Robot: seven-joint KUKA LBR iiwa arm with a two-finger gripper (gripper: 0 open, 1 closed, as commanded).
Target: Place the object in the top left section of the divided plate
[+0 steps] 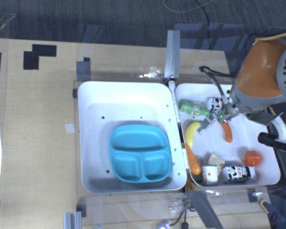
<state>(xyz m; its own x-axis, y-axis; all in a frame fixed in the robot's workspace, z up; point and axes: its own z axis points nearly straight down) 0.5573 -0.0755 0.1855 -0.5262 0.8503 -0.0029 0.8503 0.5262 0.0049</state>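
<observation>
The pincer (218, 114), its grip state impossible to tell, hung over the right bin (271, 175) near the tabletop's right edge, while the blue divided plate (140, 152) lay in the left bin (93, 128).

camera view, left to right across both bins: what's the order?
Blue divided plate in the left bin → yellow banana → orange carrot → small white cup → black-and-white bottle → red tomato. The gripper hangs over the right bin's upper part.
</observation>
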